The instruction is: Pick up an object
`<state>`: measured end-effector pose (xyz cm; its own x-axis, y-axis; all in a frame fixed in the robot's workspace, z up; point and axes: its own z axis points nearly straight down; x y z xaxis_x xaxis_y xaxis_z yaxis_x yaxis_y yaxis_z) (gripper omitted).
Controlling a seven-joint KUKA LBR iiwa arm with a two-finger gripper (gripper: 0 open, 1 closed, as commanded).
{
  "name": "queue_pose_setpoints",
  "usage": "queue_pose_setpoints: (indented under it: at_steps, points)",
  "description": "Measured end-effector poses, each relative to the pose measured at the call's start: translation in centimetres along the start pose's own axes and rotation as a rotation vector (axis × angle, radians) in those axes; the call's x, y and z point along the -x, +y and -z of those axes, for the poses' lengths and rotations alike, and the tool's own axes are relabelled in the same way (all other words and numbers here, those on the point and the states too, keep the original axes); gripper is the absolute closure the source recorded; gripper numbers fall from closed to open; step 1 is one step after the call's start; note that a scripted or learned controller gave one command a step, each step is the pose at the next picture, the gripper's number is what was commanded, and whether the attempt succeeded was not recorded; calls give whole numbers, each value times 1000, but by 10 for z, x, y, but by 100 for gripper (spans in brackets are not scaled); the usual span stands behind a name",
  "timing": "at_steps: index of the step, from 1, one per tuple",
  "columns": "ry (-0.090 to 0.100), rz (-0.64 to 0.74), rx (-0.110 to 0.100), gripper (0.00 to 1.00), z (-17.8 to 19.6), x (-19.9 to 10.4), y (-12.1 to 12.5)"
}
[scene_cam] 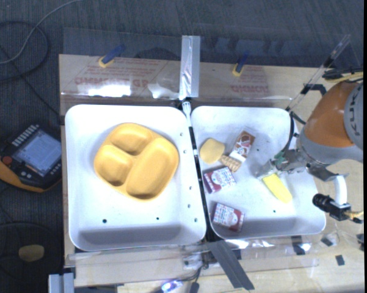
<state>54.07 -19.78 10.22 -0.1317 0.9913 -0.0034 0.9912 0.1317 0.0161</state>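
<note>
Our gripper [275,165] sits low in the right bin [256,118], just above the yellow block [278,187]; we cannot tell its state or whether it holds anything. We should centre over the block, clear of the bin wall, before closing.

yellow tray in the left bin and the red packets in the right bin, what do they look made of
The yellow tray looks like moulded plastic, smooth and semi-matte: rounded compartments with soft highlights. The red packets look like thin printed film or foil, flat with light labels, though the exact material is hard to tell. The bins appear to be glossy white plastic.
</note>
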Motion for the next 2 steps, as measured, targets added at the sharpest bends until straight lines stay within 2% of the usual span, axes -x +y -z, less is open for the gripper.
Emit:
queue_pose_setpoints:
  at_steps: [1, 2]
  points:
    - [0, -22, -17, 100, 189, -26, 61]
    - [2, -162, -21, 100, 133, -74, 79]
